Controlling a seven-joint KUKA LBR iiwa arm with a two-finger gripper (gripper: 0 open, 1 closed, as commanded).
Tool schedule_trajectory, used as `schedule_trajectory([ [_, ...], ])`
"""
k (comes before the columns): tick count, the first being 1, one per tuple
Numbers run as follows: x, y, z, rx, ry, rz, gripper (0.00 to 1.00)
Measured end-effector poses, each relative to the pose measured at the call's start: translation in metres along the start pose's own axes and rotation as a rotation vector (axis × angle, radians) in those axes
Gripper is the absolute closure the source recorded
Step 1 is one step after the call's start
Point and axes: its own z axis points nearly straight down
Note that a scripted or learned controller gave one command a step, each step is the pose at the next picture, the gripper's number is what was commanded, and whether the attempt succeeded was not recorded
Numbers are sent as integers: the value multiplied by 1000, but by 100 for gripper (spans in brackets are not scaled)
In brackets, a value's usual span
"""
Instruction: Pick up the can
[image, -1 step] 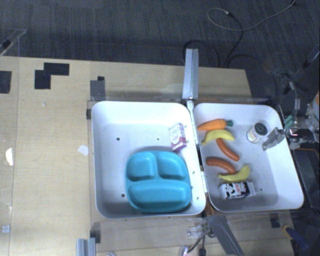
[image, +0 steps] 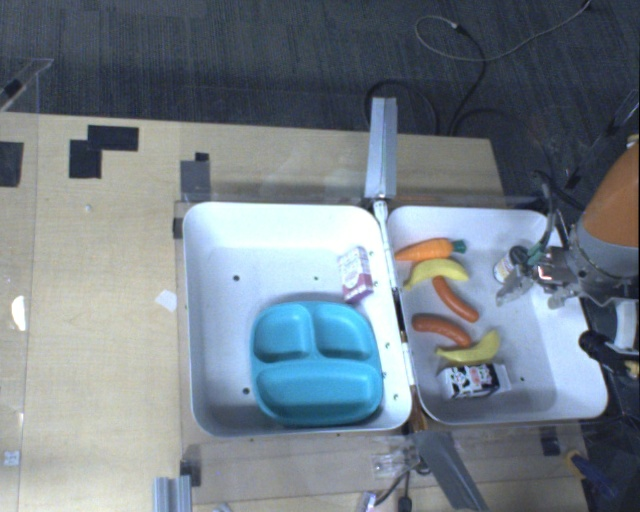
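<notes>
The can has a black-and-white print and lies on its side near the front edge of the right bin. My gripper hangs over the right half of that bin, up and to the right of the can and well apart from it. Nothing shows in its grasp. The grey arm with its orange band comes in from the right edge.
Left of the gripper lie a carrot, a yellow banana, two sausages and a second banana just above the can. The left bin holds a blue divided plate and a small carton.
</notes>
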Motion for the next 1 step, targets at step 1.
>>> schedule_trajectory([
  [1,10,40,-61,-5,-1,-108,0],
])
